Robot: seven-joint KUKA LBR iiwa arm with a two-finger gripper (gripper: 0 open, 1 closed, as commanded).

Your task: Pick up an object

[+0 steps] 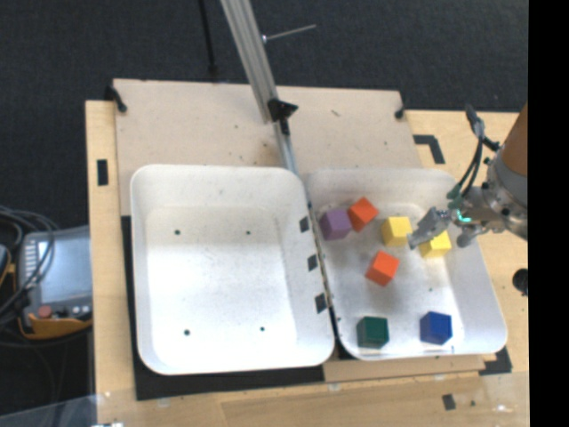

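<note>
My gripper (434,229) reaches in from the right over the right bin (471,278). It hangs between two yellow cubes. One yellow cube (396,230) lies just to its left. The other yellow cube (437,246) sits right below its tip and is partly covered by it; I cannot tell whether they touch. An orange cube (382,268) lies lower left of the gripper. Another orange cube (362,213) and a purple cube (335,223) sit near the bin's left wall.
A green cube (373,331) and a blue cube (436,327) rest near the right bin's front wall. The left bin (222,181) stands beside it. A slanted metal pole (253,56) rises behind the bins.
</note>
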